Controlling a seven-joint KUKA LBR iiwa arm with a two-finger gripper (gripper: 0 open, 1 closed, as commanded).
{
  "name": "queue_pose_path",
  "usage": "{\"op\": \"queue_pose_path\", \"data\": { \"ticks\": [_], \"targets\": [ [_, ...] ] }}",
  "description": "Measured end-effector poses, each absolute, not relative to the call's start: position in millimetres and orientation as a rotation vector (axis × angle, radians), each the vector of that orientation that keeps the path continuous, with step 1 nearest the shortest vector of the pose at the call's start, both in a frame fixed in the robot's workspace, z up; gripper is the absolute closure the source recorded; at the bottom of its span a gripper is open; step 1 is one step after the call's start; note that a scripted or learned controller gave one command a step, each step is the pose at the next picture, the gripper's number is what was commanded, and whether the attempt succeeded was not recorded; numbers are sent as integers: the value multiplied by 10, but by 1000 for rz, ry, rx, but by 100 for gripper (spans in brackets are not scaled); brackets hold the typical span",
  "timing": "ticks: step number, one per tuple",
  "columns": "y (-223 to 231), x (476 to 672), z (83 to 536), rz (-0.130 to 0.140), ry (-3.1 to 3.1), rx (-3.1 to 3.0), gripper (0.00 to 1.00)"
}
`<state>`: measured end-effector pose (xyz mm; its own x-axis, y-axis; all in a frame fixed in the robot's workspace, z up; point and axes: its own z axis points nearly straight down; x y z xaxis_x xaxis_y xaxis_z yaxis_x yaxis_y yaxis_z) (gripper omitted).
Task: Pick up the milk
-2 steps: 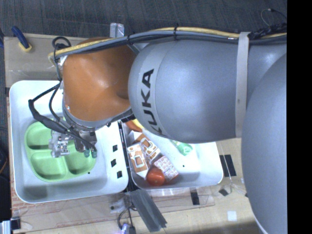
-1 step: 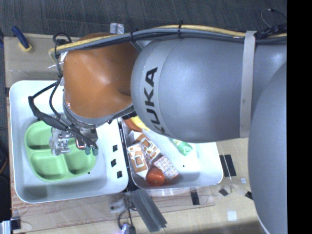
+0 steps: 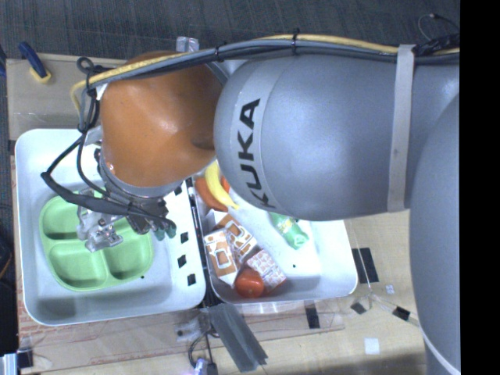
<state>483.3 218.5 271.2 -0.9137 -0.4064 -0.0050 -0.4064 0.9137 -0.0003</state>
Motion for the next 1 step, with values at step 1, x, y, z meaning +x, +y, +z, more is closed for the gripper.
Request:
{"op": "queue_pose_path", "data": {
  "ticks": [1],
  "targets": [
    [2196,4841,2820,1,3063,-658,100]
  ]
}}
